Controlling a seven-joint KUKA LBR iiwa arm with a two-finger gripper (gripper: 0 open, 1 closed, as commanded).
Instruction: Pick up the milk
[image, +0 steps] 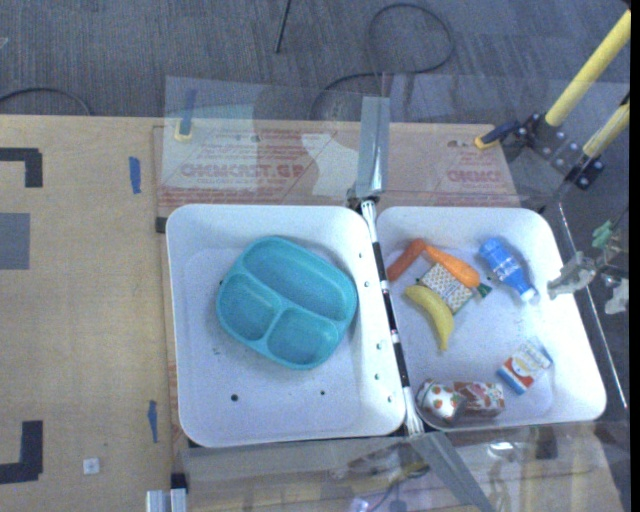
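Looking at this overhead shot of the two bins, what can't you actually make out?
- gripper: in the camera view it sits at the right bin's edge, small and blurred, so its finger state is unclear.
- milk carton: too small to read its print.
- patterned packet: partly covered by the carrot and banana.
- blue bottle: label too blurred to read.

single fixed cam, mounted above the bench (70, 330), looking down at a slant. far side of the bench sits at frame top, with grey floor (120, 40) beyond it. left bin (190, 400) is roughly centred, right bin (570, 390) runs close to the frame's right edge. mid distance: both bins fit whole, with bench margin at left.
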